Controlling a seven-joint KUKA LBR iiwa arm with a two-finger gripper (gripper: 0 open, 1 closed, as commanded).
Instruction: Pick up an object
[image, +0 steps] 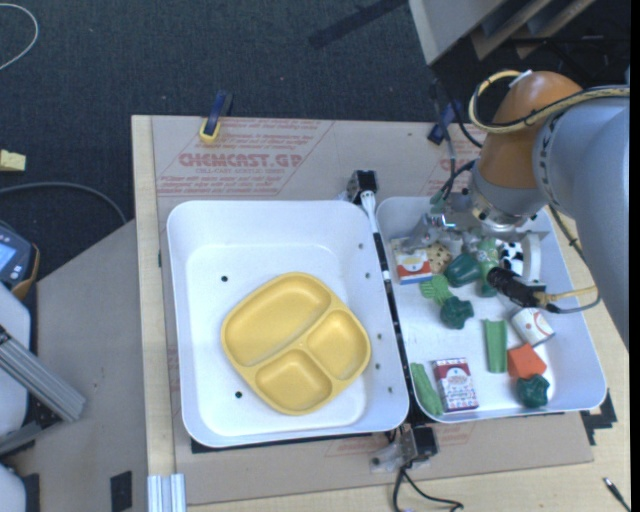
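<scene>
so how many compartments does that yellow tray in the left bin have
3. The yellow tray lies in the left bin: one long compartment along its upper-left side, one at its right, one at its lower middle. None looks hidden.

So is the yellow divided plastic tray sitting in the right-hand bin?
No, the yellow divided plastic tray lies alone in the left white bin, while the small items are in the right white bin.
</scene>
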